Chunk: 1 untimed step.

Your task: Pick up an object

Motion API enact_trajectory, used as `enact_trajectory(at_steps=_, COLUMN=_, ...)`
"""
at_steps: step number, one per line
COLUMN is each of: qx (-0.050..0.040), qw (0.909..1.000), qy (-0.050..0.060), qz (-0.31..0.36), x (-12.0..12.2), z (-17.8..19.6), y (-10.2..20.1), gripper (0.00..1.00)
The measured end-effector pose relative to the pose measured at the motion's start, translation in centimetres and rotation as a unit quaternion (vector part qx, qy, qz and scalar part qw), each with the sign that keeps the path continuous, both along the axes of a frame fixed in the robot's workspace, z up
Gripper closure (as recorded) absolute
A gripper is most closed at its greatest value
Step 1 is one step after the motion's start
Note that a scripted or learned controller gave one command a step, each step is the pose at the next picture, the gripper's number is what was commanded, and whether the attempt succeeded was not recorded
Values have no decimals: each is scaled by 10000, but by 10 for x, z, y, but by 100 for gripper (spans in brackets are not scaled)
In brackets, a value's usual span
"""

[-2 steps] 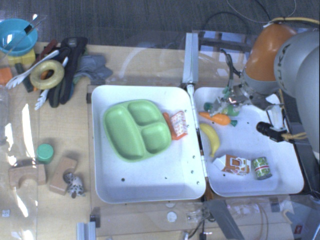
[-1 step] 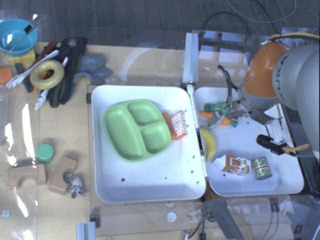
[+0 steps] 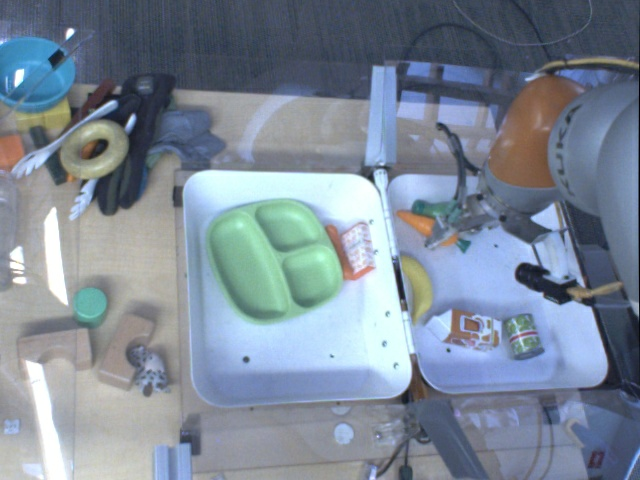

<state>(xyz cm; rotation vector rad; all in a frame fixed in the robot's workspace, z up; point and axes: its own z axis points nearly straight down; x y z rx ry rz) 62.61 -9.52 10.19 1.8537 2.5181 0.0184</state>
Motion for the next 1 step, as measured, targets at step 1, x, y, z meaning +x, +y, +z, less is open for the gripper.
enact_trajectory(at_steps=1, qx=-13, qw=9999, qy=37, qz=167, x=45, z=86, y=16, gripper=100)
